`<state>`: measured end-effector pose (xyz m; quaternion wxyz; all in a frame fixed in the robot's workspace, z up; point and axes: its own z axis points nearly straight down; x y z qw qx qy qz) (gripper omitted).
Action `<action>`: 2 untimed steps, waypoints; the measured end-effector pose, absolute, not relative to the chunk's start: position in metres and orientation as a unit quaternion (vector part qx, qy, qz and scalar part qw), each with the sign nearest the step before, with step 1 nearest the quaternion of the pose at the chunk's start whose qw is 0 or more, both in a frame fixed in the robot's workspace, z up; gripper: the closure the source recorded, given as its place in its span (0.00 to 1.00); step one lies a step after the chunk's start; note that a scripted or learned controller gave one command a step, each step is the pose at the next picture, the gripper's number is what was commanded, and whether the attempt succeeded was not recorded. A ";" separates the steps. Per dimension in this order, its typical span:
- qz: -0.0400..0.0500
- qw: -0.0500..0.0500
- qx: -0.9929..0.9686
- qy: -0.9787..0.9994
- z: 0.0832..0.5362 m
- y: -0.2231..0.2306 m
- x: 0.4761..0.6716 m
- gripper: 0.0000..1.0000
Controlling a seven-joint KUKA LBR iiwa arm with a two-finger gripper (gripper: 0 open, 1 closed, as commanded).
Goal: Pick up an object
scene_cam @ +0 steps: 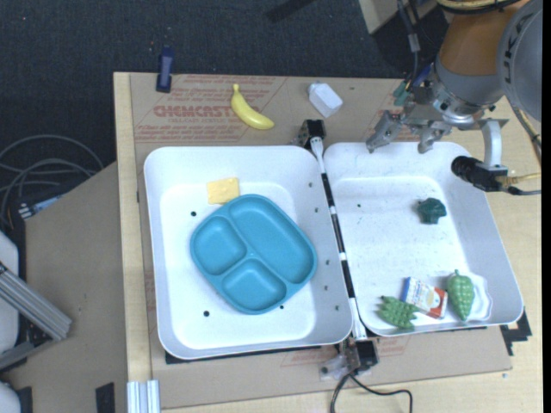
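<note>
tool [403,140] spread wide, holding nothing, over right bin [491,231] far rim | arm [482,33] cut off at frame top | dark green lump [431,210] shape unclear | glossy blue divided plate [251,252] in left bin [168,231]

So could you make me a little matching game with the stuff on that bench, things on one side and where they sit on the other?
Things:
1. blue divided plate
2. banana
3. dark green lump
4. yellow square

Places:
A. on the cardboard behind the bins
B. middle of the left bin
C. right bin, alone near its upper right
D. left bin, touching the plate's far edge

Pairs: 1-B, 2-A, 3-C, 4-D
</note>
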<state>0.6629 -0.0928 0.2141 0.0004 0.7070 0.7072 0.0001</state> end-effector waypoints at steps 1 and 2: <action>-0.001 -0.001 0.707 0.707 0.142 -0.150 0.642 0.00; 0.000 0.001 0.707 0.707 0.148 -0.213 0.667 0.00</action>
